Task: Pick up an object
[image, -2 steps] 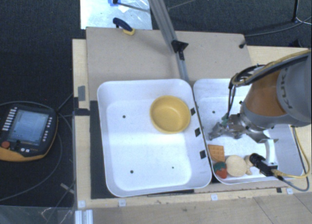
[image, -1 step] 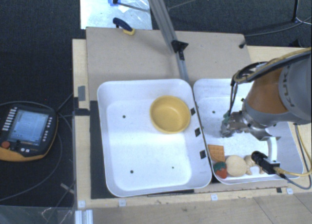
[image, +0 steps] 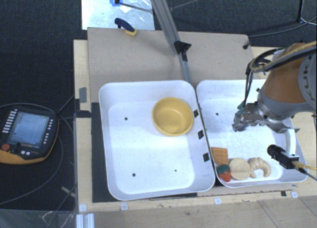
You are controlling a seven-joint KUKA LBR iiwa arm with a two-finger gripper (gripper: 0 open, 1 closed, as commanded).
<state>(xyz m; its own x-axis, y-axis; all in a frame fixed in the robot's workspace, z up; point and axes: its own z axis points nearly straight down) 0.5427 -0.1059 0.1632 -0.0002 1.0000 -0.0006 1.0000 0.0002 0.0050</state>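
- Gripper [image: 241, 123] hovers over the right bin [image: 213, 93], above the croissant [image: 260, 166]; fingers' spread, cannot tell.
- Yellow bowl [image: 172, 116] sits left of that bin.

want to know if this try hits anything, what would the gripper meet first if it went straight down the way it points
Probably the bare floor of the right bin; the gripper hangs above it, with the food items nearer the front corner. Depth is unclear.

the two bins [image: 148, 182] were white. the bowl [image: 172, 116] was yellow. the cracker [image: 220, 155] was orange with a grid pattern, the round bun [image: 239, 168] pale tan, the croissant [image: 260, 167] beige. the arm [image: 290, 81] was grey with orange. the bench [image: 138, 53] was tan.
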